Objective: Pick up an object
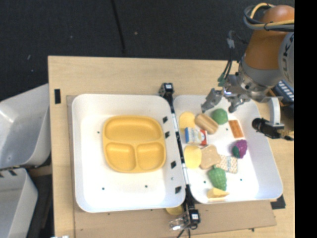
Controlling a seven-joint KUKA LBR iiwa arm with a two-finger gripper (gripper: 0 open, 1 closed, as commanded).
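Note:
My gripper [223,102] hangs over the far edge of the right bin [262,177], fingers spread open with nothing between them. Just in front of it lie a green round piece [219,116] and a tan hot-dog bun [206,123]. Around them are a yellow round piece [186,119], an orange bar [236,128], purple grapes [239,148], a blue-and-white packet [194,136], a lemon-like yellow piece [192,156], a toast slice [210,156], a cracker [229,164], a green leafy piece [217,177] and a yellow wedge [217,194].
The left bin [84,133] holds a yellow three-compartment tray [133,143]. A black clamp strip [174,133] runs between the bins. The grey and orange arm [265,43] stands over the bench's far right corner. A black fitting [265,126] juts in at the right bin's edge.

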